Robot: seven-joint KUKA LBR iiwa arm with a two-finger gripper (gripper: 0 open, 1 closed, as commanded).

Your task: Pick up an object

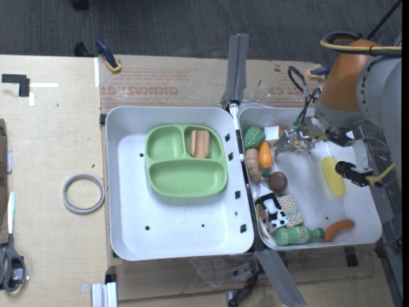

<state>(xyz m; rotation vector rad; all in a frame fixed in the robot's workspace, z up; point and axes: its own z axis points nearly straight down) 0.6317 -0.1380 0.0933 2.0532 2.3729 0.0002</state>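
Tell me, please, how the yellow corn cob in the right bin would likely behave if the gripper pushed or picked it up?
The corn cob looks long and rounded, so a sideways push would probably roll it across the right bin. Its smooth, toy-like surface suggests light, stiff plastic that might slip from narrow fingers. It lies apart from the other items, so a grasp across its width seems feasible.

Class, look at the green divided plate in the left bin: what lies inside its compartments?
The green divided plate holds one tan, bread-like item in its upper right compartment. The plate hides the bin floor beneath it.
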